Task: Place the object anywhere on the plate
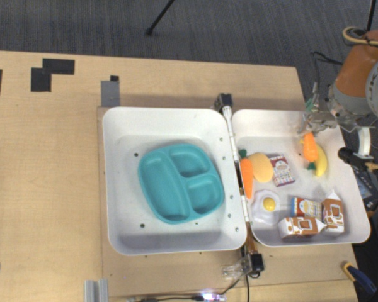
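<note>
Orange toy [309,147] hangs under my gripper [315,122] at the right bin's [359,228] 1 o'clock; I cannot tell whether it is actually held. Risk: it drops short of the teal plate [177,182] at 9 o'clock, a loose hold being the cause.

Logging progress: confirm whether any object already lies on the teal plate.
No. The teal plate in the left bin shows bare compartments; the toys sit in the right bin.

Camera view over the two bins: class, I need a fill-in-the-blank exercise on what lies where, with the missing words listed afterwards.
1. The teal plate has ____ compartments.
2. The plate lies in the ____ bin of this view.
3. The two brown cartons stand in the ____ bin.
4. The fried egg toy has a ____ yolk.

Missing words: three; left; right; yellow.
</note>
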`<control>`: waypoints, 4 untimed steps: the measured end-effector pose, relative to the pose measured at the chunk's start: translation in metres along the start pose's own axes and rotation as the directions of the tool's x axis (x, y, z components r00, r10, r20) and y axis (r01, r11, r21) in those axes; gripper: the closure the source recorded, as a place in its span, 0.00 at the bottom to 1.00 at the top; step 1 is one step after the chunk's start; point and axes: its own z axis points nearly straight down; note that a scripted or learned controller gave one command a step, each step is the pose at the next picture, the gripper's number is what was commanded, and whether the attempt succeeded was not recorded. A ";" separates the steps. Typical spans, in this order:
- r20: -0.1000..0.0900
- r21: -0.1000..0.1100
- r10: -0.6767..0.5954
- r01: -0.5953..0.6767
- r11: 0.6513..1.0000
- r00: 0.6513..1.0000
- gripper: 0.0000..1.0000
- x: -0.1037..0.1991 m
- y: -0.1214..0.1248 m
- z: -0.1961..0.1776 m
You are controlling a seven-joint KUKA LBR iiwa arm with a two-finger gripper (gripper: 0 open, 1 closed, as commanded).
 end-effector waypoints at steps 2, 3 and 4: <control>-0.010 0.017 0.021 -0.021 1.000 1.000 0.00 0.085 -0.026 -0.074; -0.010 0.009 0.014 -0.013 1.000 1.000 1.00 0.086 -0.024 -0.087; -0.011 0.020 0.090 -0.089 0.996 0.996 1.00 0.134 -0.047 -0.106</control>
